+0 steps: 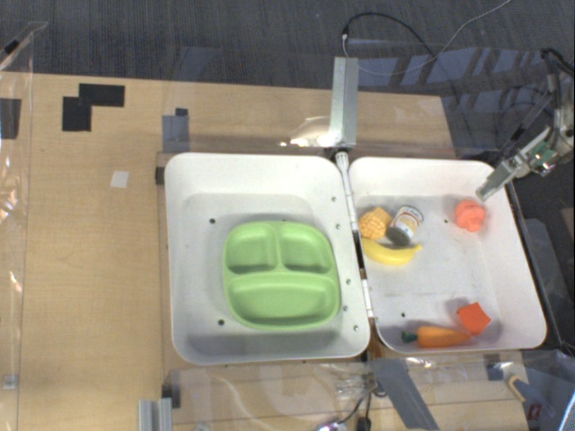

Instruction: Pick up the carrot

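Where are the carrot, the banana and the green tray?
carrot (442, 336), camera view, middle of its orange body.
banana (390, 253), camera view, middle of its curve.
green tray (281, 272), camera view, ridge between its compartments.

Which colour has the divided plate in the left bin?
The divided plate is light green, plain, without pattern. It shows clearly in the camera view.

Two shallow white bins sit side by side on the wooden bench (90, 268). The left bin (193, 241) holds a green divided plate (280, 272). In the right bin (517, 268), an orange carrot (440, 336) lies at the near edge, an orange block (473, 317) just right of it; a yellow banana (391, 252), corn cob (375, 222) and small can (406, 222) cluster at the left, and a pink lump (470, 215) lies far right.
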Controlling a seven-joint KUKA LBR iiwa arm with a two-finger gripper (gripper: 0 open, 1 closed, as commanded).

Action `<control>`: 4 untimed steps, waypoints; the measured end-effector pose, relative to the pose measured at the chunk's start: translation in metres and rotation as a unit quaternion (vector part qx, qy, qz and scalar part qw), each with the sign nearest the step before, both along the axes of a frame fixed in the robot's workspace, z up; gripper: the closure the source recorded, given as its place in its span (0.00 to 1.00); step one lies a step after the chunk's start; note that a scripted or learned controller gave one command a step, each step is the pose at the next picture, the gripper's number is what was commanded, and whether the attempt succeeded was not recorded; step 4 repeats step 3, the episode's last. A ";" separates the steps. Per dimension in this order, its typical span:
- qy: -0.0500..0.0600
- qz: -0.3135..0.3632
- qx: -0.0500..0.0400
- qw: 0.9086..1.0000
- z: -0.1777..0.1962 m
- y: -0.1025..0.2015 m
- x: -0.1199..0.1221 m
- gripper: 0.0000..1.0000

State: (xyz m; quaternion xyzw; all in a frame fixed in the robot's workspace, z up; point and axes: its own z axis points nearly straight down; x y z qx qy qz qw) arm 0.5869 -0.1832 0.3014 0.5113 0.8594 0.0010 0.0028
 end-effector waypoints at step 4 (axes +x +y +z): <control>-0.002 -0.066 0.000 0.998 0.136 0.068 0.047 0.00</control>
